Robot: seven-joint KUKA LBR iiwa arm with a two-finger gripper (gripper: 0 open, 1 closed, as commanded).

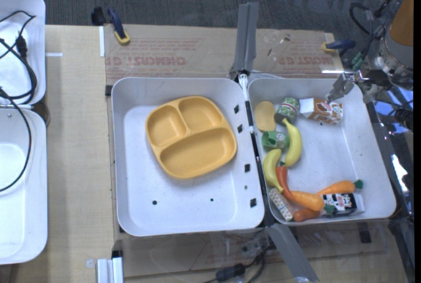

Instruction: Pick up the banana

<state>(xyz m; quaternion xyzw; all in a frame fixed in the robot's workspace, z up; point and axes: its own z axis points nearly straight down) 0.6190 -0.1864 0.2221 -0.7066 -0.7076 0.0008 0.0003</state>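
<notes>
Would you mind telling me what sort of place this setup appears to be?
Most likely a robotics lab's grasping test bench: two white bins clamped on a cardboard-covered table, toy food such as a banana and carrot, a yellow divided plate, and a gripper reaching in.

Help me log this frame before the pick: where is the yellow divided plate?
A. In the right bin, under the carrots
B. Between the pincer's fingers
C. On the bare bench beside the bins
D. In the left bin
D: the plate lies flat in the left bin, while the bananas and carrots sit in the right bin.
</notes>
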